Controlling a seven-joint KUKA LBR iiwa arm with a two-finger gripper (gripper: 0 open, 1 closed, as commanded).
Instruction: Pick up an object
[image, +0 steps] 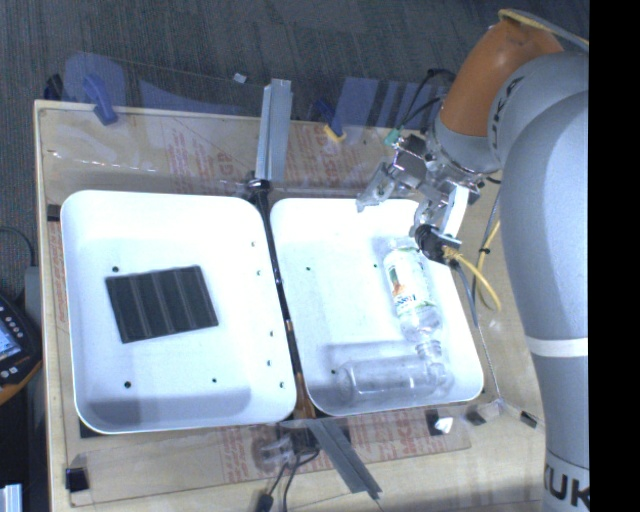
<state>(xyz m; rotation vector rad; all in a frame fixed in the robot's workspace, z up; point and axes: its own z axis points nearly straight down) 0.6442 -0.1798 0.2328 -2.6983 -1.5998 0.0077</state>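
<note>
Clear plastic bottle (410, 290) with a white-and-green label lies on its side in the right bin (330, 300), along the bin's right wall, cap end pointing toward the near-right corner. A second clear container (390, 375), transparent and hard to make out, lies across the near edge of the same bin, its right end touching or just beside the bottle's cap end; can't tell which. Tool (425, 205) hangs over the far-right corner of the right bin, just above the bottle's far end, nothing visibly between its fingers; can't tell whether it is spread or clenched from this angle. Grey arm (545, 200) with the orange band (490, 65) comes in from the right, yellow cable (485, 280) looping beside the bin wall. Left bin (90, 230) holds one dark ribbed rectangular slab (161, 303), lying flat near its middle, slightly rotated. Bins sit side by side, touching, on the table (150, 140), with a grey metal bar (271, 130) at the far end of their seam.
</note>
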